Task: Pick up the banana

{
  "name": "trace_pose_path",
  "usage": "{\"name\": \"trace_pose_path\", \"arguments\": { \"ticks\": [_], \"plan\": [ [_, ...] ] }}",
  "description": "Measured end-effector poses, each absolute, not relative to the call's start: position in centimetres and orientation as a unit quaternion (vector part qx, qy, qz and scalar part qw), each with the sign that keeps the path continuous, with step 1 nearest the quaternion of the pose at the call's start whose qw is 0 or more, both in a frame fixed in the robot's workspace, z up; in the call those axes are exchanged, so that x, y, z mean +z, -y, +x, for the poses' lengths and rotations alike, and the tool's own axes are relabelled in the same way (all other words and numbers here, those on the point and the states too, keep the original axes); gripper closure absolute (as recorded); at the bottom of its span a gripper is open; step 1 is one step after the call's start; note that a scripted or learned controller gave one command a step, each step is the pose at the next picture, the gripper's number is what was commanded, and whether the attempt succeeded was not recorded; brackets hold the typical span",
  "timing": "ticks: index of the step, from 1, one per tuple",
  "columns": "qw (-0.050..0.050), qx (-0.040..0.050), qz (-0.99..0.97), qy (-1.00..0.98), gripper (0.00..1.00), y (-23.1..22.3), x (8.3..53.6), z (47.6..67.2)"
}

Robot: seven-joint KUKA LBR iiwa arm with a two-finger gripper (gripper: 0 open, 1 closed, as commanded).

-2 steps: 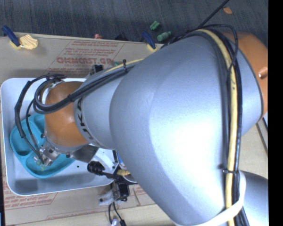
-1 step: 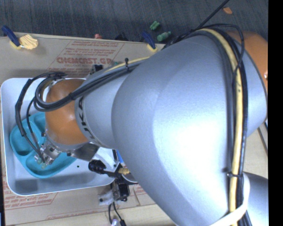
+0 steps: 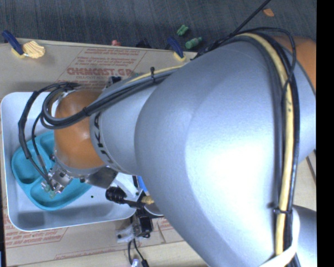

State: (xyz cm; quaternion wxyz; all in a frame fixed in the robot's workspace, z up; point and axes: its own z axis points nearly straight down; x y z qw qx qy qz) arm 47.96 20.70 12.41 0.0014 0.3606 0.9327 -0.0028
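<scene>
The big grey arm [image 3: 211,149] sweeps across most of the frame from the right, its orange band [image 3: 78,129] over the white bin [image 3: 11,149] at lower left. A turquoise dish [image 3: 28,171] lies under the wrist. Whether the gripper grasps anything, I cannot tell; the banana is hidden from me.

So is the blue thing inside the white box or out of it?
Inside. The blue thing lies in the white box, under the arm.
</scene>
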Motion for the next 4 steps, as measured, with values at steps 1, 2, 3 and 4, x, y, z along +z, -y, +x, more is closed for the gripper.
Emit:
{"name": "trace_pose_path", "arguments": {
  "ticks": [1, 2, 3, 4],
  "plan": [
    [0.001, -0.0033, 0.359, -0.934, 1.00, -20.7, 13.4, 48.0],
    [0.001, -0.0033, 0.359, -0.933, 0.00, -20.7, 13.4, 48.0],
    [-0.002, -0.0012, 0.089, -0.996, 0.00, -16.4, 13.7, 47.6],
    [0.000, -0.0012, 0.075, -0.997, 0.00, -3.5, 19.2, 47.7]
  ]
}}
